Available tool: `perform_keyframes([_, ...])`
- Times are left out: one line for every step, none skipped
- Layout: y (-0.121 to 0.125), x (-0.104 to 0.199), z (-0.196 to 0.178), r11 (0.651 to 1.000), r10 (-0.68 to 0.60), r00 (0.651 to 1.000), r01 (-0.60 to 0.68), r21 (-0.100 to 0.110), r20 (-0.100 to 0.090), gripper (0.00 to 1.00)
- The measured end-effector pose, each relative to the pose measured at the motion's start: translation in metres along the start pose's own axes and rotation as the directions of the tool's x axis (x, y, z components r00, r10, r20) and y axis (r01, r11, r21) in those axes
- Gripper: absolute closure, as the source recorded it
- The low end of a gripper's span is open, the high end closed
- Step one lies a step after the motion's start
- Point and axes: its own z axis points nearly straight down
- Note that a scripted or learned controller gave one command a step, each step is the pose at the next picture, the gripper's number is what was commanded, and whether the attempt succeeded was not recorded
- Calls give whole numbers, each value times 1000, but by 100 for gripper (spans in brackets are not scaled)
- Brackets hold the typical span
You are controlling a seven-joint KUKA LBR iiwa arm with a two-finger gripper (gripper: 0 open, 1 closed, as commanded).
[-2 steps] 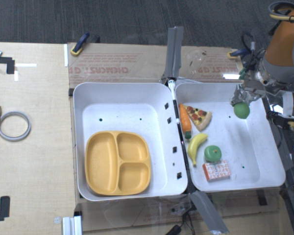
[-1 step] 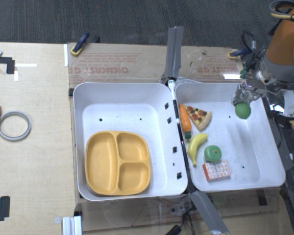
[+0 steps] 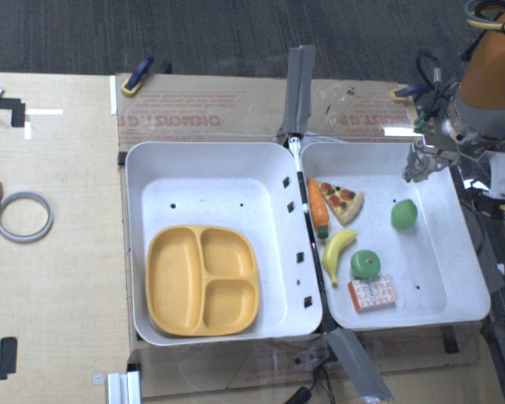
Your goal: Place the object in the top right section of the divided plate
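A yellow divided plate (image 3: 203, 279) lies in the left bin (image 3: 151, 183), toward its front. The right bin (image 3: 454, 251) holds a carrot (image 3: 318, 208), a pizza slice (image 3: 342, 202), a banana (image 3: 336, 253), a green round fruit (image 3: 404, 215), a green apple-like piece (image 3: 365, 264) and a small red-and-white box (image 3: 372, 294). My gripper (image 3: 417, 168) hangs over the far right corner of the right bin, up and to the right of the green round fruit. Nothing shows between its fingers.
A roll of tape (image 3: 23, 216) lies on the wooden bench at the left. A blue clamp (image 3: 138, 75) sits behind the left bin. Cables and dark hardware crowd the right edge by the arm (image 3: 486, 82).
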Motion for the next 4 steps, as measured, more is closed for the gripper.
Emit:
perform_keyframes([0,0,-5,1000,-4,1000,4,6,3,100])
perform_keyframes([0,0,-10,1000,-7,1000,7,12,5,100])
perform_keyframes([1,-1,-15,1000,-11,1000,11,17,7,100])
perform_keyframes([1,-1,-19,1000,-14,1000,14,24,10,100])
